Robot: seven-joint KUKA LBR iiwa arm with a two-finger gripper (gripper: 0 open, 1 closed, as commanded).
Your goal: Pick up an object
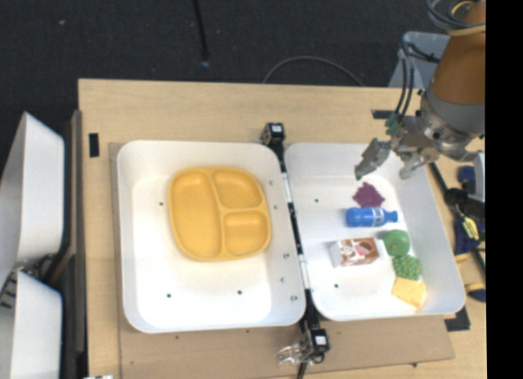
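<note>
My gripper (pixel 391 162) hangs over the back of the right bin (pixel 323 175), its two fingers (pixel 370 158) spread open with nothing between them. Just in front of it lies a purple bunch of grapes (pixel 369 195). A blue bottle (pixel 372 217) lies on its side below that. Further forward are a small printed packet (pixel 357 251), a round green item (pixel 397 243), a knobbly green piece (pixel 407 267) and a yellow wedge (pixel 409 291).
The left bin (pixel 147 292) holds a yellow divided plate (pixel 221 211). A clamp (pixel 273 133) sits where the bins meet at the back, another clamp (pixel 306 345) at the front. Tools lie at the bench's right edge (pixel 462 214).
</note>
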